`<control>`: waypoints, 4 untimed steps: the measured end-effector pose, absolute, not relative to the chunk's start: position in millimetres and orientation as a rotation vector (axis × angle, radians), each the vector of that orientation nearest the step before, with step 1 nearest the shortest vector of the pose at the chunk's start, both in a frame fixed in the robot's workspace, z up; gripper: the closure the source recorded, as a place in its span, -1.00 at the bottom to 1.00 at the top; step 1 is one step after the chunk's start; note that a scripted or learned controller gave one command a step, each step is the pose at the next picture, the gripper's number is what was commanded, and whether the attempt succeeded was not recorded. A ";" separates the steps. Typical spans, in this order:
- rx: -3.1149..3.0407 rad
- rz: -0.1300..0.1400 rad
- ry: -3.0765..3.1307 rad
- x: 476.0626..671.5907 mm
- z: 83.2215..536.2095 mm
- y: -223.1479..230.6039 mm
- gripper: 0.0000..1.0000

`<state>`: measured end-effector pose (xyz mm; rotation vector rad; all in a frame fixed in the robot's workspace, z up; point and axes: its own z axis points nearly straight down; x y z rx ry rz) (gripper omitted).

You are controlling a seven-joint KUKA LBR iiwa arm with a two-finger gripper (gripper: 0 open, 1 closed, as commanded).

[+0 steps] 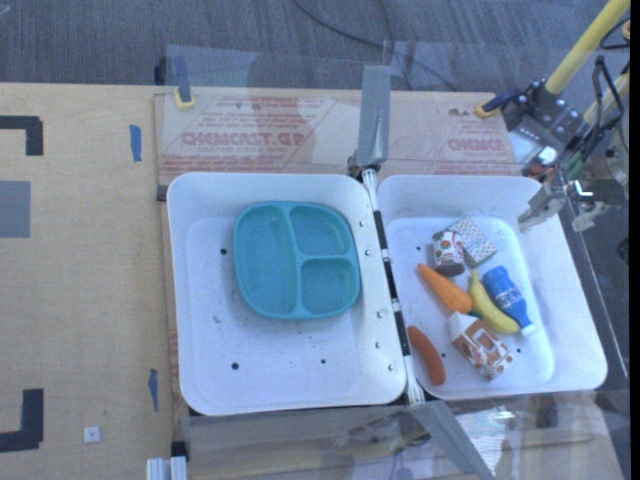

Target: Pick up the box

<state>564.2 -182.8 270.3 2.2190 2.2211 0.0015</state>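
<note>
Though small, the box (483,347) is brown-and-white patterned.

A robotics lab: my plywood bench (80,268) carries 2 white bins (200,368), black tape markers (25,133) along its left edge, cables (340,18) trailing across grey carpet (100,18).

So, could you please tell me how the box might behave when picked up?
The box looks like a small carton, so probably light and stiff. It lies tilted against the banana, so it may shift when touched. Flat faces should suit the claw.
</note>
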 end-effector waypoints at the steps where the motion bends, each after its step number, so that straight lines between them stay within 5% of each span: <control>1: 2.162 0.001 2.278 612.3 133.6 -197.1 -1.00; 2: 2.291 0.007 2.142 516.1 88.2 -168.8 -1.00; 3: 2.295 0.011 2.134 516.4 98.3 -171.1 1.00; 4: 2.252 0.001 2.190 523.7 167.7 -125.1 1.00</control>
